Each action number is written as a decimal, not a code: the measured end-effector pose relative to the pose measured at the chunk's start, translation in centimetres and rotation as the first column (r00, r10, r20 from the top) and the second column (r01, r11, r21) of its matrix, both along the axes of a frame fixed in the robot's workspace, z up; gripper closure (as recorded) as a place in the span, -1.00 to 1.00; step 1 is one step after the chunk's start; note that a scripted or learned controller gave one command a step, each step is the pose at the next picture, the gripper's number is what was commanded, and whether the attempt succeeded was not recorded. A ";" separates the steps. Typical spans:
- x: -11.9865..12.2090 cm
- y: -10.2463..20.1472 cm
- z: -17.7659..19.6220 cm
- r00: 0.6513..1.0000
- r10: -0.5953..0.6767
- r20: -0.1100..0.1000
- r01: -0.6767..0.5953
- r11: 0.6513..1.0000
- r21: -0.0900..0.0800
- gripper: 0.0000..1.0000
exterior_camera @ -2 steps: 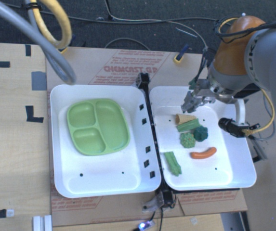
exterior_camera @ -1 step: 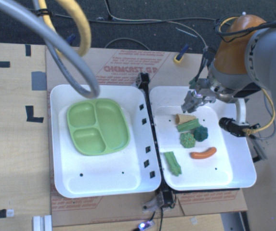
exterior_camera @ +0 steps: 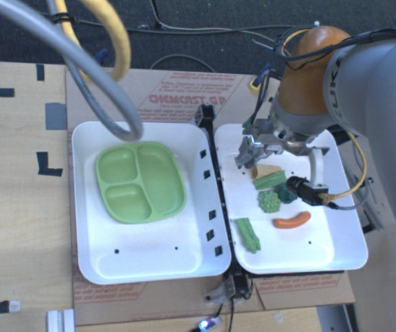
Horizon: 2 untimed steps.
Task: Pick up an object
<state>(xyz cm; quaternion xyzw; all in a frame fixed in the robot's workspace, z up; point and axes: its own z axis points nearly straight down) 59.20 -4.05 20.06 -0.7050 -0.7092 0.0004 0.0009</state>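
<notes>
Camera view, nearest edge first: the right bin (exterior_camera: pixel 343 251) shows bare white floor along its front, then a green pickle (exterior_camera: pixel 248 234) lying by the divider and an orange sausage (exterior_camera: pixel 291 220) just right of it. Behind them comes a green broccoli (exterior_camera: pixel 269 200), touching a dark teal piece (exterior_camera: pixel 287 191), and behind that a green wedge (exterior_camera: pixel 270 180) with a pale wedge (exterior_camera: pixel 267 170) against its far side. The gripper (exterior_camera: pixel 251 151) hangs over the far left part of this bin, just behind the pale wedge and a little left of it; whether it is wide or narrow I cannot tell, and nothing is seen held in it. The left bin (exterior_camera: pixel 87 206) holds a green tray (exterior_camera: pixel 141 182), well apart from the gripper. To do the pick well, I judge the pale or green wedge the likeliest target: come straight down, centre on one piece, and keep clear of the divider and the crowded neighbours.
</notes>
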 end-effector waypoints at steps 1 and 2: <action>-0.7 4.7 -0.5 1.000 0.000 -0.001 0.000 1.000 0.000 1.00; -2.5 10.3 0.0 1.000 0.001 -0.002 -0.001 1.000 0.001 1.00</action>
